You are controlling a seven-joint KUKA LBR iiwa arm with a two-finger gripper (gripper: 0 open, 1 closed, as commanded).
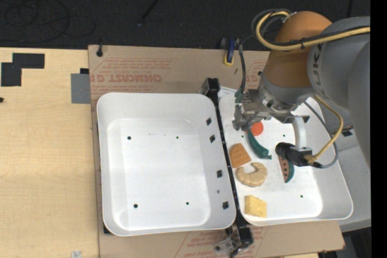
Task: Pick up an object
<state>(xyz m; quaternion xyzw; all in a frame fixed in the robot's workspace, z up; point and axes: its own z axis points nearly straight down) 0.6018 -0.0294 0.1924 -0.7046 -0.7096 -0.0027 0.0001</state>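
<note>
A: While nothing is lifted yet, the pick looks to be at the descent. Nearest in the right bin lies the cheese wedge, then the croissant and waffle piece.

B: And the gripper?

A: Farther back, low over the orange-red piece beside the teal pepper. Whether it is open or grasping anything, I cannot tell.

B: Next?

A: Probably settle onto that piece, then close and raise.

Right bin: orange ball, teal strip, waffle, croissant, yellow cheese wedge, watermelon slice.
</note>
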